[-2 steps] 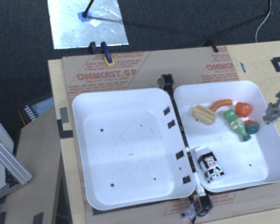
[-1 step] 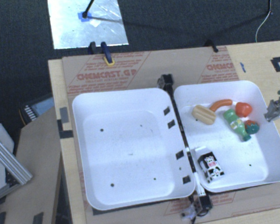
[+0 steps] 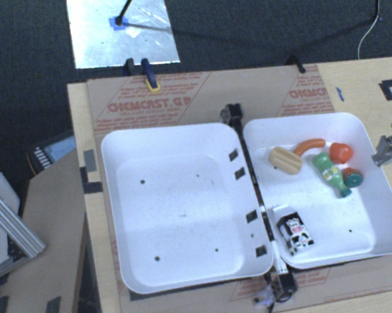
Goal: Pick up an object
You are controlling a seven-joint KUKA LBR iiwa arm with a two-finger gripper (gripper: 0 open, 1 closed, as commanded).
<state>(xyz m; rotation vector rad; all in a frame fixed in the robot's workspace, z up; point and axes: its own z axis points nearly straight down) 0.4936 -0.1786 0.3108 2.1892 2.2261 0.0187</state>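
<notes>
Orange sausage (image 3: 309, 146) lies lengthwise left-right, curved, in right bin (image 3: 377, 187).

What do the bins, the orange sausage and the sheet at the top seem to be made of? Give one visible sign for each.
Bins: probably thin moulded plastic, white and matt, with rounded corners and raised rims.
Orange sausage: likely plastic or rubber, a toy by its look; smooth, evenly coloured, faintly glossy.
Sheet: seems metal or foil, silvery with patchy bright reflections, though a shiny film is possible.

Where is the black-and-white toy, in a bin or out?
In. The toy lies on the floor of the right bin, near its left wall, apart from the other items.
</notes>
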